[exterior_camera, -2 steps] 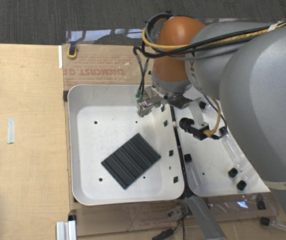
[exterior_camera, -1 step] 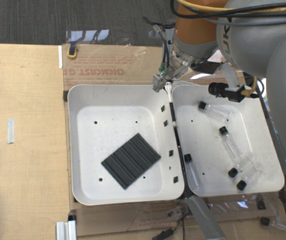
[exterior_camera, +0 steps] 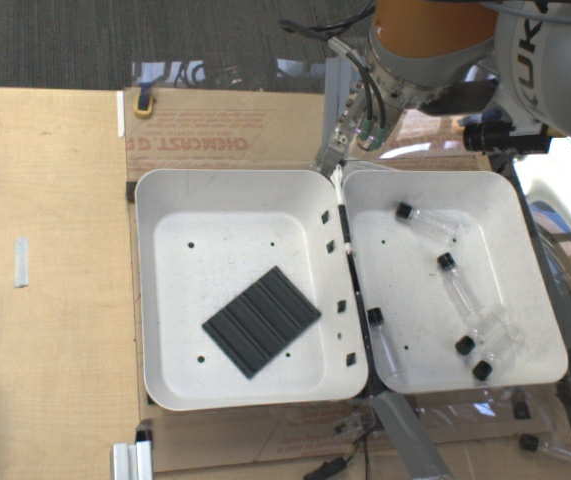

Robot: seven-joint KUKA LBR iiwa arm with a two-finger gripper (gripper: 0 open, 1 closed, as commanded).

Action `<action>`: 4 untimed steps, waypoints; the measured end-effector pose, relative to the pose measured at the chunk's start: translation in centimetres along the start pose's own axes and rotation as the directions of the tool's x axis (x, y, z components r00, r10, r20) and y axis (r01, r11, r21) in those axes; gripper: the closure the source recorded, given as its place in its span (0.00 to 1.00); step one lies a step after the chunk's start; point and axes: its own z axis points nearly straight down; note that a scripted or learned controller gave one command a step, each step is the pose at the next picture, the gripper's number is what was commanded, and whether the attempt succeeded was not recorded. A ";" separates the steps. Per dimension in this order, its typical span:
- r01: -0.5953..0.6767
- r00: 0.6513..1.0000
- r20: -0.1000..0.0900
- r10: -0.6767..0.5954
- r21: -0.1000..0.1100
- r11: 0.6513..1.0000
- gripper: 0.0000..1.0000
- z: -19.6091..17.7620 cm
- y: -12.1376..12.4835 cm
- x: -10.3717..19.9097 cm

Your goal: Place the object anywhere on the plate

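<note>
Clear tubes point(exterior_camera: 465, 298) lie in the right bin point(exterior_camera: 525, 268); hand point(exterior_camera: 350, 138) hangs above the bins' far edge, grip state unclear.

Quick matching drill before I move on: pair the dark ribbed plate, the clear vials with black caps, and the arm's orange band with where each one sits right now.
Things:
1. dark ribbed plate
2. clear vials
3. orange band

Places:
A. right bin
B. above the bins' far edge, at the top of the view
C. left bin

Pairs: 1-C, 2-A, 3-B
</note>
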 end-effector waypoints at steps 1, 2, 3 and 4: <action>-0.070 0.998 -0.002 0.070 0.002 0.998 1.00 -0.8 -8.7 7.1; 0.281 0.960 -0.003 -0.281 0.000 0.960 1.00 6.1 -9.6 9.4; 0.232 0.973 -0.003 -0.232 0.000 0.973 1.00 16.0 -0.2 4.1; 0.446 0.895 0.000 -0.446 -0.001 0.895 1.00 7.6 -3.5 5.3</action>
